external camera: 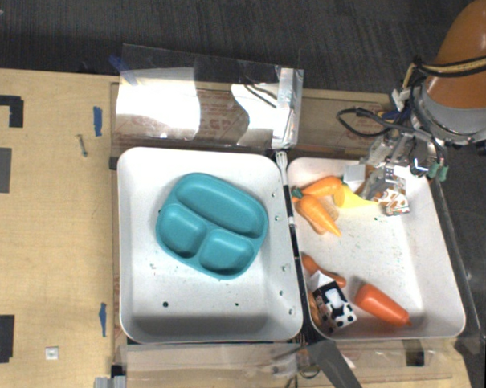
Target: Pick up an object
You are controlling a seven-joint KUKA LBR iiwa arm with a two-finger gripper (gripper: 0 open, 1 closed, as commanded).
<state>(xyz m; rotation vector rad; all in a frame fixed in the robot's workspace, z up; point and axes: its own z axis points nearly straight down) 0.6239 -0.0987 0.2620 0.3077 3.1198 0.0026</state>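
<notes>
Seen in left bin (134, 297): teal divided tray (212, 224). In right bin (432, 278): orange toys (321, 202), carrot (380, 305), cow figure (332, 304). Claw (382, 181) at far corner, grip impossible to tell.

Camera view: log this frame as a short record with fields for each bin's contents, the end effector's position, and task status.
left bin: one teal divided tray, roughly centred
right bin: orange toy with a yellow piece at the upper left; orange carrot-like toy at the lower right; black-and-white toy by the lower left wall
end effector: over the right bin's upper edge, next to a small brown-and-white item
grasp: cannot be judged from this view
task status: no object visibly lifted
</notes>
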